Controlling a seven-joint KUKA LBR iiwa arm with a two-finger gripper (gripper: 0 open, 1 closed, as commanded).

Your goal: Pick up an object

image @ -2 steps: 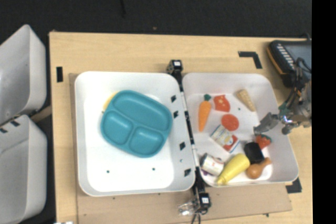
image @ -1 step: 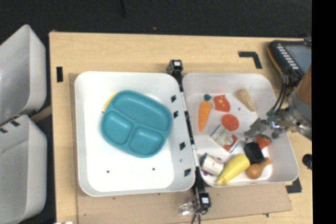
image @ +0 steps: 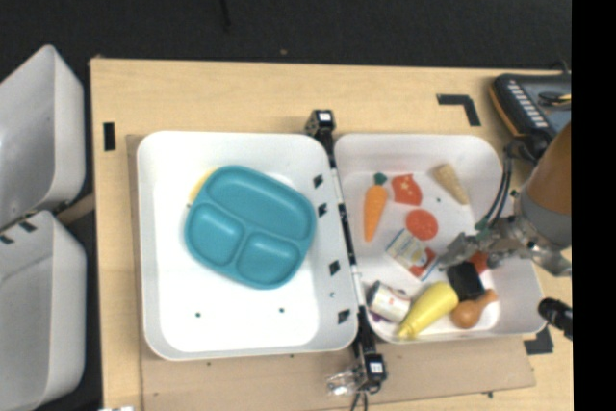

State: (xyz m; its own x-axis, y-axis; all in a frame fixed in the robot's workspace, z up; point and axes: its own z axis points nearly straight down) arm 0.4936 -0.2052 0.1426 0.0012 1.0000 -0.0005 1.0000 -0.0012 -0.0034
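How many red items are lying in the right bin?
2. One red piece lies beside the carrot near the far wall; a round red one sits just below it. The arm may hide others.

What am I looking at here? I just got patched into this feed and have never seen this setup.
This is one camera fixed above a wooden bench, looking down at a slant. Two shallow white bins sit side by side. The left bin holds a blue divided plate. The right bin holds toy food: a carrot, a red tomato, a yellow corn cob, a small packet and a few more bits. The grey and orange shape coming in from the right is the robot arm; its tool hangs low over the right bin. I see nothing between its fingers.
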